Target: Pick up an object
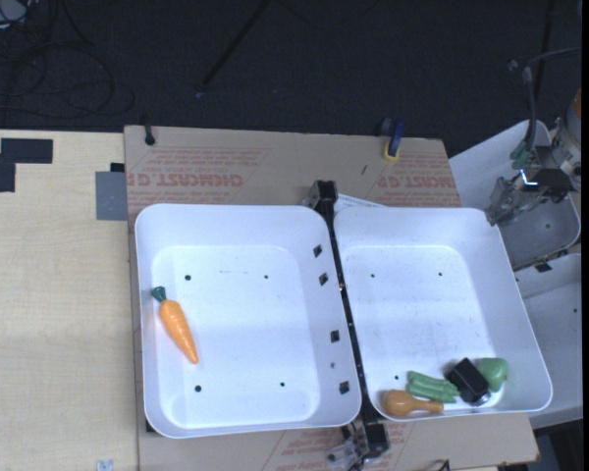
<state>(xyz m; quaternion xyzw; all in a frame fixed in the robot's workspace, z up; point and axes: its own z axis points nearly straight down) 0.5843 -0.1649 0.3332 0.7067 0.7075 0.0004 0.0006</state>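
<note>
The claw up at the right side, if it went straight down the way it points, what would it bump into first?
The claw hangs by the far right corner of the right bin. Going straight down, it would probably meet that bin's rim or the bench beside it, though depth is hard to judge. The toys lie far off in the near corner.

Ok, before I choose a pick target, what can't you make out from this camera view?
- Gripper: at the camera view's right edge, small and dim; open or shut is unclear.
- Black object in the right bin: lies over the green items, too small to identify.
- Light green object: partly covered by the black object; shape unclear.
- Green vegetable and orange-tan item: bunched together; touching or not is unclear.
- Carrot in the left bin: fully visible.
</note>
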